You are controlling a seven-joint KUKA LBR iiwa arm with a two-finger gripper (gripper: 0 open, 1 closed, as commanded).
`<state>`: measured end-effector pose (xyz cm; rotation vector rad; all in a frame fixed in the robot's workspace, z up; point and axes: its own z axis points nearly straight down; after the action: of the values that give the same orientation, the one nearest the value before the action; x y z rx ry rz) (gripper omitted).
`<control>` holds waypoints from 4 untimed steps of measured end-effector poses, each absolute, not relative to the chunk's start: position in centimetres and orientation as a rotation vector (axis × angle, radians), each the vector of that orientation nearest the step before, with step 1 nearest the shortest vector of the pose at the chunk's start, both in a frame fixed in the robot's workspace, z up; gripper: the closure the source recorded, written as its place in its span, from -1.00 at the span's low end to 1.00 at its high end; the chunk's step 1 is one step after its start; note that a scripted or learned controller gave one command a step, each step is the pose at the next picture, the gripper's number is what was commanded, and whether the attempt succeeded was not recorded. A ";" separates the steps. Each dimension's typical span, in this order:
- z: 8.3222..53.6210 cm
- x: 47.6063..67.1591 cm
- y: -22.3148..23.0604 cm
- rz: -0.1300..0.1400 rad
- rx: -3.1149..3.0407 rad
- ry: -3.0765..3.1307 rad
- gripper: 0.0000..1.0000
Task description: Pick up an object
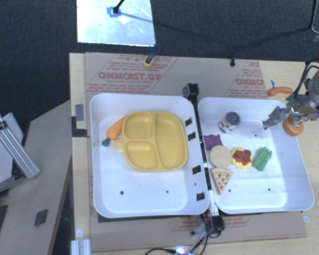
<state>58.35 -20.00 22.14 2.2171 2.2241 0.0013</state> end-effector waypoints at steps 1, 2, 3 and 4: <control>18.0 58.4 -19.8 -0.001 2.220 2.225 -1.00; 13.0 59.2 -20.3 -0.002 2.221 2.224 -1.00; 9.7 59.5 -20.0 0.008 2.216 2.225 -1.00; 10.7 59.6 -20.1 0.009 2.213 2.223 1.00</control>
<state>59.55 -20.08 10.67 2.2131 2.2228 0.0085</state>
